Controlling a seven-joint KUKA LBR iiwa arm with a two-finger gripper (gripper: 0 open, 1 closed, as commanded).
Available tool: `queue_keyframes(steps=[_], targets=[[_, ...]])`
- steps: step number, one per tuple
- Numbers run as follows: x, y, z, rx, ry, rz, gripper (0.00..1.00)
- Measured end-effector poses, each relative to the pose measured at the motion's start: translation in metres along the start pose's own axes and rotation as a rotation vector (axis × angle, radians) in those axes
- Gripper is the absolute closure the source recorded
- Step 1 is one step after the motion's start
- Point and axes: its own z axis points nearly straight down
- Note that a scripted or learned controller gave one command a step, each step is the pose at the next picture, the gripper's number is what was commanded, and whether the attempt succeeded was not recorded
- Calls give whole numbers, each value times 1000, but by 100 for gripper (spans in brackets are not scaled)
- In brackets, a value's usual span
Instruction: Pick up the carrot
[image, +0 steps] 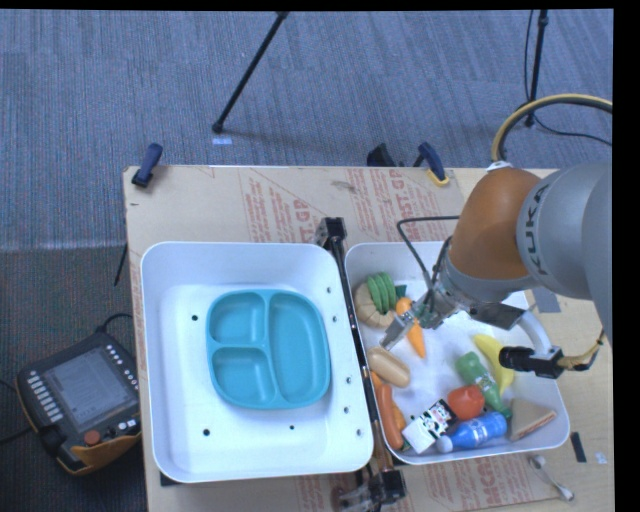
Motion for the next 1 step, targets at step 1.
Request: queue_keyframes(steps=[1], targets=[[0, 0, 0, 0, 0, 0, 0]])
